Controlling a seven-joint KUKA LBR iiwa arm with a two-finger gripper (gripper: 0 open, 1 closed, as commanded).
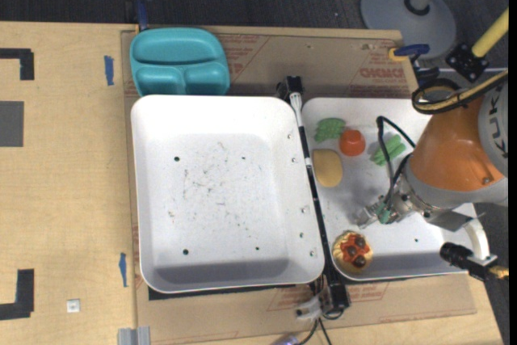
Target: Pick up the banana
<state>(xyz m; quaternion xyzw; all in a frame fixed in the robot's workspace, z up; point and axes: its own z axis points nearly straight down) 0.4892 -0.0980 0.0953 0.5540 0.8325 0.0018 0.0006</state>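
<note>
- I am looking down on a tan bench (65, 174) with two shallow white bins side by side.
- The left bin (145, 174) has scuff marks on its floor.
- A teal divided tray (179, 61) sits just beyond the left bin's far edge.
- The grey and orange arm (452, 157) reaches over the right bin (420, 250) from its right edge.
- The gripper (378, 214) hangs low over the middle of the right bin's floor. I cannot tell whether it is open or closed, and I see nothing held in it.
- A pale yellow rounded piece (327, 168) lies close to the right bin's left edge, well apart from the gripper. I cannot tell whether this is the banana; it is the only plain yellow item I see in the bins.
- A green piece (329, 128) lies near the far left corner of the right bin.
- A small orange-red piece (352, 143) sits just beside it.
- A second green piece (389, 149) lies near the arm.
- A round red and yellow piece (353, 249) sits near the right bin's near left corner.
</note>
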